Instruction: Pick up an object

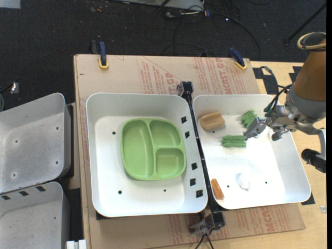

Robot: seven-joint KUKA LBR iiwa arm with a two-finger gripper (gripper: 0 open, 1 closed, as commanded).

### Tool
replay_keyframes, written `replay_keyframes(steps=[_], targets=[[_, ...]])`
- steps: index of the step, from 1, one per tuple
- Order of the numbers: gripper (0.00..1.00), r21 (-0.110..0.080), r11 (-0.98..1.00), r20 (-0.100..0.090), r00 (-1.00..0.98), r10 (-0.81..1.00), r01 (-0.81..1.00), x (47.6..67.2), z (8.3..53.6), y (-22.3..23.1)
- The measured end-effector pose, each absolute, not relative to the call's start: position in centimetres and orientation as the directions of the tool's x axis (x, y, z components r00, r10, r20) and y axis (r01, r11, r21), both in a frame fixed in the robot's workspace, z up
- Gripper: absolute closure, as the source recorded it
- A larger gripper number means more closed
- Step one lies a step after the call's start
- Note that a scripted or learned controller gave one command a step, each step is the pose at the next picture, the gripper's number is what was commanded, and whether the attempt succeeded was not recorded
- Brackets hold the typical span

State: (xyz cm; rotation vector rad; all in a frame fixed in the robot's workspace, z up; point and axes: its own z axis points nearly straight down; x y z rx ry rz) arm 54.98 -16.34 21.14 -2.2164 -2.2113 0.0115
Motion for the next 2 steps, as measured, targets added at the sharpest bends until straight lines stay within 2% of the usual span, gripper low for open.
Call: replay_keyframes(steps=[1,2], targets=[[0.0,-0.001,0.001,0.0,-0.001,1.0,1.0,55.3,21.8,-16.3],[0.0,-0.004,-0.002,0.001,0.002,1.0,1.0,55.1,17.4,-16.7]])
